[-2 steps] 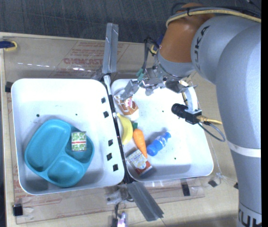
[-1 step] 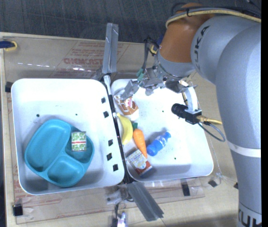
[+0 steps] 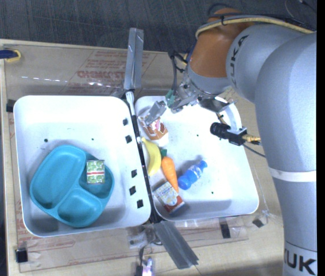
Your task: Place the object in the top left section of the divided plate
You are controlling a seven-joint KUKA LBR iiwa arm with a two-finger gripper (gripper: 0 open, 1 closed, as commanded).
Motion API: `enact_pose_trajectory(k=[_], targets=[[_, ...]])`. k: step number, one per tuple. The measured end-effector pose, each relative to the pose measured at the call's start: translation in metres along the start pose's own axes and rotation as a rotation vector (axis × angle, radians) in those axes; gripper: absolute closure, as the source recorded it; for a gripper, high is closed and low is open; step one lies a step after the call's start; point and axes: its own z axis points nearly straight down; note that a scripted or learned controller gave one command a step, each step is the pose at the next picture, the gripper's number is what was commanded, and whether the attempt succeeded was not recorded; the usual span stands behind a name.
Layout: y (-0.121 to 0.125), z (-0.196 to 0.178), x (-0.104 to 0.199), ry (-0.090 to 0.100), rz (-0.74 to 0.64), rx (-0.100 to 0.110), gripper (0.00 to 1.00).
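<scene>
Gripper [image 3: 161, 109]: metal, two-fingered, low over the far left corner of the right bin [image 3: 231, 203]. Whether it is apart or together cannot be told; nothing is seen clamped in it.

Cup [image 3: 155, 128]: small, round, orange-rimmed with a crinkled printed lid, just below the gripper; contact cannot be told.

Banana [image 3: 151, 155]: yellow, smooth, curved, lying along the bin's left wall.

Carrot [image 3: 169, 171]: orange, tapered, green at the top, beside the banana.

Bottle [image 3: 192, 174]: small, blue, glossy plastic, lying on its side.

Packet [image 3: 168, 195]: flat, printed, red-edged, near the front wall.

Left bin [image 3: 42, 114]: shallow, white, hard plastic.

Divided plate [image 3: 65, 188]: turquoise, rounded, smooth, three sections.

Carton [image 3: 95, 171]: small green-and-white box, resting in the plate's right-hand section. If this is the task's object, it already sits on the plate, though which section counts as top left is uncertain. Otherwise, judging by the gripper's position, a pick from the right bin remains, then carry and release.
</scene>
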Motion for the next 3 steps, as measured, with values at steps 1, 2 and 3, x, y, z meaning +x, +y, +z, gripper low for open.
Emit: enact_pose_trajectory(k=[1,2,3], targets=[[-0.021,-0.007,-0.025,0.0,0.086,0.001,0.0],[-0.032,0.0,-0.075,0.001,0.06,0.001,0.0],[-0.042,-0.02,-0.091,0.0,0.091,0.001,0.0]])
